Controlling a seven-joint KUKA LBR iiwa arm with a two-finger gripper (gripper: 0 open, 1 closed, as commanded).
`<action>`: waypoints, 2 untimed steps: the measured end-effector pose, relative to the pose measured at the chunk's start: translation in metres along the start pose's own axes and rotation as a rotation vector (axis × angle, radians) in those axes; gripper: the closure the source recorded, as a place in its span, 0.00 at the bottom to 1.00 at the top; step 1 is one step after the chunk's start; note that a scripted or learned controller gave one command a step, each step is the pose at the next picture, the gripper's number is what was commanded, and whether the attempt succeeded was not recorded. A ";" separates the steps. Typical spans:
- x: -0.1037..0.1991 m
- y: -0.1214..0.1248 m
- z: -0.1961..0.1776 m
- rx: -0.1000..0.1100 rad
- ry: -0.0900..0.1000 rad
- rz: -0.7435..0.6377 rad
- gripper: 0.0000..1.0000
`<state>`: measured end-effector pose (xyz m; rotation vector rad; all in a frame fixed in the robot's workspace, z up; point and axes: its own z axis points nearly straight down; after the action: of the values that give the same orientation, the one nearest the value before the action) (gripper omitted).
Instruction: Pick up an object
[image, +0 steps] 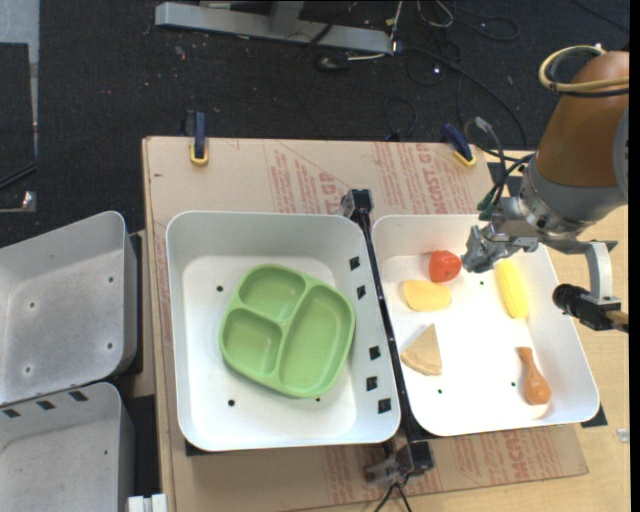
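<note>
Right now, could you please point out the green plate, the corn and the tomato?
green plate (288, 330), camera view, on its divider ridge.
corn (513, 289), camera view, mid-length of the cob.
tomato (445, 266), camera view, centre of its top.

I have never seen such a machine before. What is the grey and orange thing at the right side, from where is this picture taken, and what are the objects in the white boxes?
It is a robot arm, with a two-finger gripper at its end for picking things up. One fixed camera looks down on the bench at a slant, and the arm reaches in from the right.

Two shallow white bins sit side by side. The left bin holds a green divided plate. The right bin holds toy foods: a red tomato, a yellow piece, a corn cob, a beige wedge and an orange drumstick.

The gripper hangs just right of the tomato. Nothing visible is held.
</note>
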<state>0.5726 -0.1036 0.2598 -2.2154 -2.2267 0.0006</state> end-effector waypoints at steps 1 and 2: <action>0.056 -0.010 0.015 0.001 0.001 -0.002 1.00; 0.115 -0.014 0.025 0.000 0.001 -0.001 1.00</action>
<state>0.5581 0.0117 0.2344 -2.2142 -2.2276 -0.0002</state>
